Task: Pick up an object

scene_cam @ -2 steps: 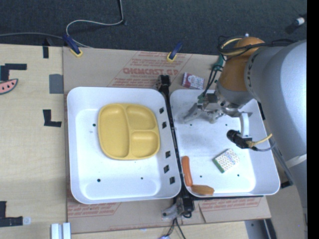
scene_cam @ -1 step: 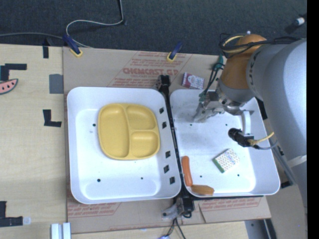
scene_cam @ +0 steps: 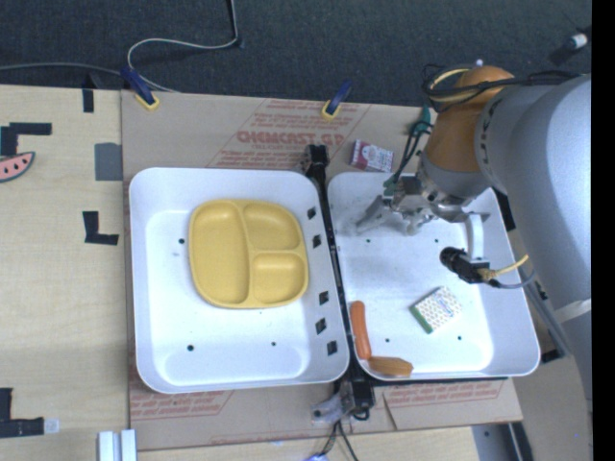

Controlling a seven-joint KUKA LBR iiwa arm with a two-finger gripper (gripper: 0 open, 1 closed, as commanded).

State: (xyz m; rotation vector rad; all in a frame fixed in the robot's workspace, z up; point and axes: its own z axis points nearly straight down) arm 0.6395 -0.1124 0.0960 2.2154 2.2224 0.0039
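Orange carrot (scene_cam: 358, 327) lies along the left wall of the right bin (scene_cam: 500, 349); a croissant (scene_cam: 390, 365) just below it, a patterned sponge (scene_cam: 436, 309) to its right. Gripper (scene_cam: 370, 219) hovers low over the bin's upper part, well above the carrot, holding nothing; finger spread cannot be told. Step: approach, nothing chosen yet. Next: travel over one item, then descend.
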